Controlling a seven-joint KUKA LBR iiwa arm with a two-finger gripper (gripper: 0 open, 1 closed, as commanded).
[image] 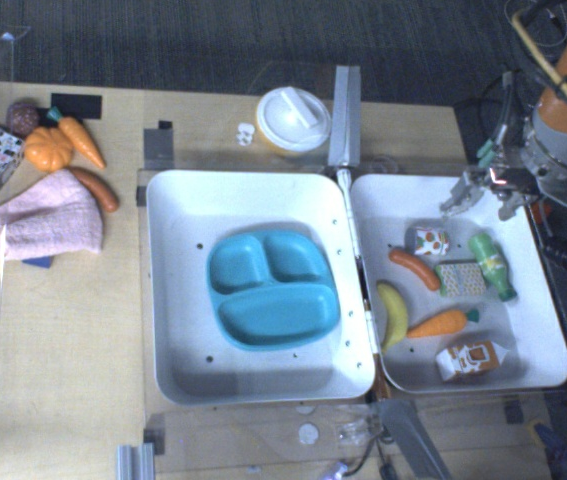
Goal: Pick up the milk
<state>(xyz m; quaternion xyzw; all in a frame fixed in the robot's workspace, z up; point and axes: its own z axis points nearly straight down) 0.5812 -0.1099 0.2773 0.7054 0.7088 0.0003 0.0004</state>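
Observation:
A white carton with a brown and orange label, which I take for the milk (471,359), lies on its side in the near right corner of the right bin (555,368). A smaller white carton with red print (428,240) stands near the bin's middle. My gripper (484,201) hangs over the bin's far right part, open, with nothing between its fingers (460,197). It is well away from the milk and just right of and beyond the small carton.
The right bin also holds a green bottle (490,265), a sausage (415,268), a grey-green packet (461,279), a banana (394,314) and a carrot (437,324). A blue divided plate (275,288) lies in the left bin. Toys and a pink cloth (43,218) lie on the bench at left.

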